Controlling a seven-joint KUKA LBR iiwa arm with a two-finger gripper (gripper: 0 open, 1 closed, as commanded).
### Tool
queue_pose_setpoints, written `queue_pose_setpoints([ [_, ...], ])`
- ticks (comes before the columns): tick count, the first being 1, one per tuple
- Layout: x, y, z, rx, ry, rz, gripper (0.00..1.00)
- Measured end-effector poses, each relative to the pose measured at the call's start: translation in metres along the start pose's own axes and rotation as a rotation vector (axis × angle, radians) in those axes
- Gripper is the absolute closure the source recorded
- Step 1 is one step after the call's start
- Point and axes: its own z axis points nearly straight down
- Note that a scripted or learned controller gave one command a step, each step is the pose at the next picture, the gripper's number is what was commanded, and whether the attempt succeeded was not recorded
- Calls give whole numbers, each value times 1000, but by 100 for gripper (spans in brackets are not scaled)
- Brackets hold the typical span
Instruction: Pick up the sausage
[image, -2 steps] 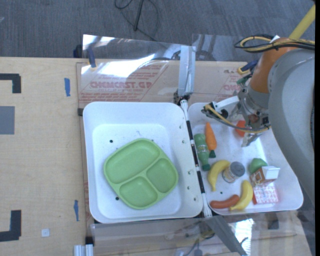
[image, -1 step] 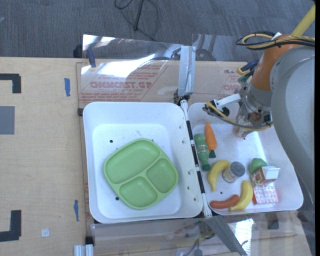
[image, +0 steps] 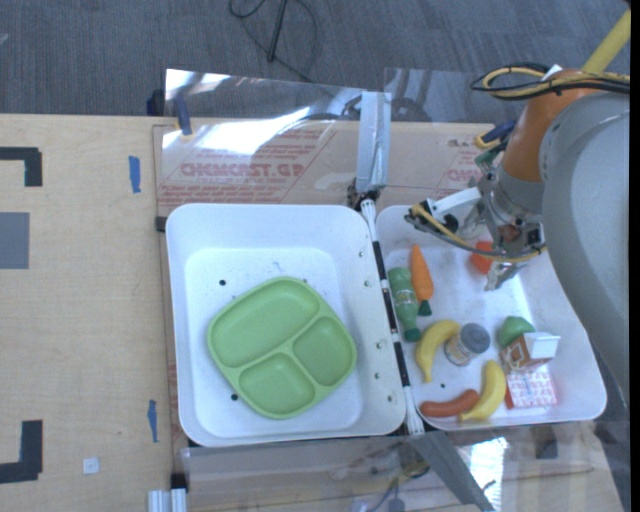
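Camera view, looking down at a slant on two shallow white bins side by side. In the left bin (image: 190, 250) lies a green divided plate (image: 282, 346). The right bin (image: 580, 400) holds toy food: a carrot (image: 421, 273), a green bottle (image: 404, 300), two bananas (image: 436, 346), a small jar (image: 467, 343), a little carton (image: 530, 350). The sausage (image: 449, 405), reddish-brown and slightly curved, lies flat near the front edge of the right bin, its right end touching the second banana (image: 489, 391). The gripper (image: 500, 262) hangs over the far part of that bin, well apart from the sausage; whether it is wide or narrow I cannot tell. The sausage looks like a light, smooth plastic toy, probably stiff and a bit slippery. I would take it across its middle, clear of the banana, closing across its narrow width
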Motion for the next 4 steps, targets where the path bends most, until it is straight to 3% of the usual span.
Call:
queue_pose_setpoints([
  [1,-22,18,21,1,6,95,0],
  [2,-22,17,10,0,4,91,100],
  [3,0,-39,-116,0,10,98,100],
  [4,-4,-1,-327,-1,6,14,100],
])
